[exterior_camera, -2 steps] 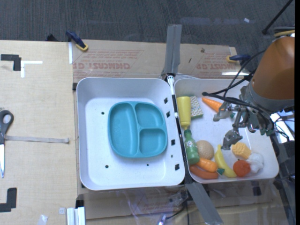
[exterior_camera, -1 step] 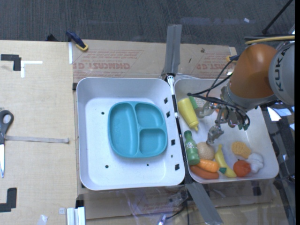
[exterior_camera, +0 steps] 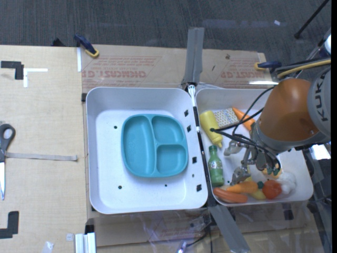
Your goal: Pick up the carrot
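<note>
1. Lying at the far left of the pale wooden bench top [exterior_camera: 42, 194], a pair of scissors with dark handles [exterior_camera: 4, 146] is sitting near the edge of the view, with black tape marks nearby.
2. Sitting in the left shallow white plastic bin [exterior_camera: 97, 194] is a teal plastic plate with three compartments [exterior_camera: 155, 145], resting flat near the bin's middle (its two smaller compartments are facing the right-hand side).
3. Standing just beside it, the right shallow white plastic bin [exterior_camera: 300, 194] is holding a cluster of toy food.
4. Lying along that bin's left wall are a yellow plastic bottle [exterior_camera: 210, 127] and, below it, a small green plastic bottle [exterior_camera: 215, 165].
5. Resting along the near wall of the right bin is the long orange plastic carrot [exterior_camera: 230, 195], lying roughly level, with a second orange piece [exterior_camera: 245, 187] just above it and a round red tomato-like piece [exterior_camera: 271, 189] to its right.
6. Peeking out near the far side of the bin is another orange piece [exterior_camera: 241, 115], partly hidden by cables.
7. Reaching in from the right, the grey arm with the orange band [exterior_camera: 287, 109] is hanging over the right bin.
8. Hovering just above the carrot cluster is the two-finger gripper [exterior_camera: 243, 167]; whether it is apart or together I cannot tell, and nothing is visibly held.
</note>
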You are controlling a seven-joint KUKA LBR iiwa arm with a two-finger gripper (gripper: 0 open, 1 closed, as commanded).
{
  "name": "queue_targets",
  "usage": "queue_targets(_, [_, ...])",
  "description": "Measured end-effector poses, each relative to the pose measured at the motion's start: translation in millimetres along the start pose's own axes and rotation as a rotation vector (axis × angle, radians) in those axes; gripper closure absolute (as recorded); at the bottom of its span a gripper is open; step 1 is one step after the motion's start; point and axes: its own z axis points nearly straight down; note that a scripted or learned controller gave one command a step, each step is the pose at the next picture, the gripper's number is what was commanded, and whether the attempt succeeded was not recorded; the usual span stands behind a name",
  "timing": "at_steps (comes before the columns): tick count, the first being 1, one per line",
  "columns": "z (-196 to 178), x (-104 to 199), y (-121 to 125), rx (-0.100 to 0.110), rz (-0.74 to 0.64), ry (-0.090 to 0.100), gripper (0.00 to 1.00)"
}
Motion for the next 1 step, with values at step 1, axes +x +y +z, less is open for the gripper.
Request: queue_targets(1, [0.5,-88.5,-34.5,0.0,0.07,0.002,0.0])
